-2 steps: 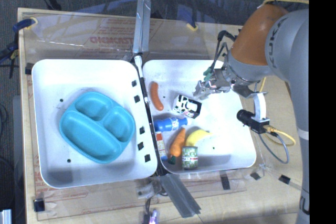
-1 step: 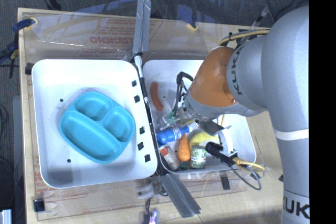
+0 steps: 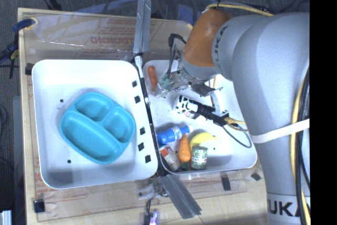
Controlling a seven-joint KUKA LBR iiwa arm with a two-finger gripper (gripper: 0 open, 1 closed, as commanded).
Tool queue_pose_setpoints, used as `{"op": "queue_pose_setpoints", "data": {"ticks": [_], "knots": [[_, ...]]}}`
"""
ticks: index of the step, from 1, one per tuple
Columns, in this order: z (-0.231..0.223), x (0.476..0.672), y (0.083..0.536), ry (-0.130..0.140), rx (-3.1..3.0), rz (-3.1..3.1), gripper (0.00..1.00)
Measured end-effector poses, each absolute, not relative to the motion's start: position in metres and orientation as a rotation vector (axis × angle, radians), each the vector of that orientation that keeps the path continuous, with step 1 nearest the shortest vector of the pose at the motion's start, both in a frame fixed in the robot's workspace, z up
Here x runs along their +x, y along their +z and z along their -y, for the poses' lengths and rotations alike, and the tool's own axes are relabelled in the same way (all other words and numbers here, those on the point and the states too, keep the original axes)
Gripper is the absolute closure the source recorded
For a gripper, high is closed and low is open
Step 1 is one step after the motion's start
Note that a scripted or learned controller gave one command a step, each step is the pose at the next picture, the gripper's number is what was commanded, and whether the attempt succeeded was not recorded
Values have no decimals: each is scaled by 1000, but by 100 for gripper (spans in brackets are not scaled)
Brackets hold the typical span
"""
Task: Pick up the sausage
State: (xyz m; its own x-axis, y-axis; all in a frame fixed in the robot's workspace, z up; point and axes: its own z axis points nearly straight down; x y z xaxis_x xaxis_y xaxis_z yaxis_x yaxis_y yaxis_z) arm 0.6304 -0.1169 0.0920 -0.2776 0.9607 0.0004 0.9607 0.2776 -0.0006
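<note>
Camera view: the pick looked unfinished. The sausage lay flat in the right bin, top-left corner, hard against the divider, not lifted. It was reddish-brown, slim, running lengthwise along the wall. The gripper hung just beside it, low in the bin; whether it was wide or closed, I couldn't tell. Grasp and lift were left to do.

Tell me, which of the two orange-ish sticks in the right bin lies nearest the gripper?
The sausage, up by the divider beside the gripper. The carrot lies at the bin's lower end, among the bottle and banana.
</note>
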Motion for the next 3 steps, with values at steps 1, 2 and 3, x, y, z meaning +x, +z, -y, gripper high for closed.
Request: {"op": "queue_pose_setpoints", "data": {"ticks": [1, 2, 3], "knots": [[174, 602, 194, 1, -2093, 2345, 100], [201, 627, 247, 2, -2349, 2085, 100], [141, 651, 186, 5, -2237, 2199, 100]]}}
